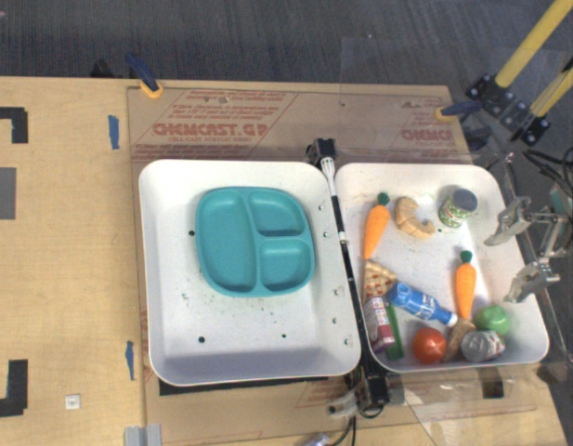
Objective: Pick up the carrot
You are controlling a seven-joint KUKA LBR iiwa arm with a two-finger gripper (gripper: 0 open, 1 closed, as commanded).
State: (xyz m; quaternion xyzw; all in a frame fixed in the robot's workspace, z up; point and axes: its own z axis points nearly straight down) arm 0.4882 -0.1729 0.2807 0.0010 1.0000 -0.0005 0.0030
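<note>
Lying right of the teal plate [255, 240], in the neighbouring bin [523, 349], are a near carrot [375, 230] and a far carrot [465, 284]. Red "CHEMCAST" lettering is printed on the cardboard [286, 124] behind the plate. Farther right, the gripper [526, 249] is seen, its state not discernible.

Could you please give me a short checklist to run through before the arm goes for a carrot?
1. Target in view: ok. Two carrots lie in the right bin: the left carrot and the right carrot.
2. One target chosen: not ok, the task names just one.
3. Left carrot free of clutter: ok, apart from the bread piece.
4. Right carrot free: not ok, its lower tip is crowded by the green ball and nearby clutter.
5. Tool position: ok, at the bin's right edge, over neither carrot.
6. Tool open: cannot tell.
</note>
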